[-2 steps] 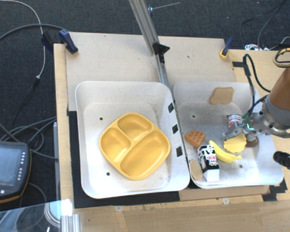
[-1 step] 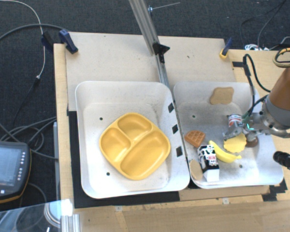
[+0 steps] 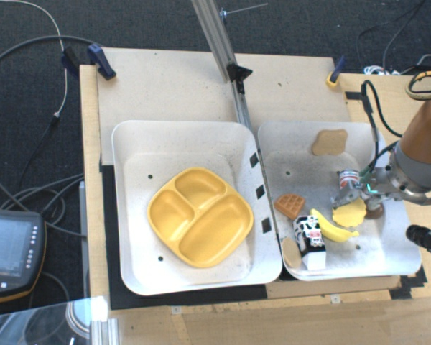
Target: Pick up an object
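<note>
Over right bin (image 3: pixel 388 264), fingers (image 3: pixel 353 190) state unclear; banana (image 3: pixel 336 230) long axis upper-left to lower-right.

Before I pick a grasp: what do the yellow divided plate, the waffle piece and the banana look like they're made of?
Divided plate: likely hard moulded plastic; uniform yellow, smooth, soft sheen, raised ridges between three compartments.
Waffle piece: probably plastic or rubber toy food; flat orange-brown with a neat grid. Real food can't be ruled out.
Banana: seemingly smooth plastic toy; even bright yellow, no spots.
</note>
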You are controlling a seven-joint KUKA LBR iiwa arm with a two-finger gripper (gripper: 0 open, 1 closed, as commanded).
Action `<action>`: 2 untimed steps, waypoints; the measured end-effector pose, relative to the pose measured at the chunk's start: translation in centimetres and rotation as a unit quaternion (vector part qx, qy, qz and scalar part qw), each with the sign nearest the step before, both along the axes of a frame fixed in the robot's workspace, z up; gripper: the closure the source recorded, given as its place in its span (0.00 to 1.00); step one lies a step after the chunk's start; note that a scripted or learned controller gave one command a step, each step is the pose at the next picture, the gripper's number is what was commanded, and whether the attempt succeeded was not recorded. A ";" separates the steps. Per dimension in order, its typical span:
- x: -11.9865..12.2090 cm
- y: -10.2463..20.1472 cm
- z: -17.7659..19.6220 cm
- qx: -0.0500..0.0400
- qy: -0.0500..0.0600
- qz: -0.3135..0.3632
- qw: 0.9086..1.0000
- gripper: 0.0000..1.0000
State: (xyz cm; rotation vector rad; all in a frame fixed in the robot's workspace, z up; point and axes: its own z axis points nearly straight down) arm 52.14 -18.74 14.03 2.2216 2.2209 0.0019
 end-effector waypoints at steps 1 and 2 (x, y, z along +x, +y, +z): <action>0.8 -0.5 -3.4 0.005 0.003 0.002 1.000 0.00; 0.3 -0.5 -4.9 0.011 0.005 0.005 1.000 0.00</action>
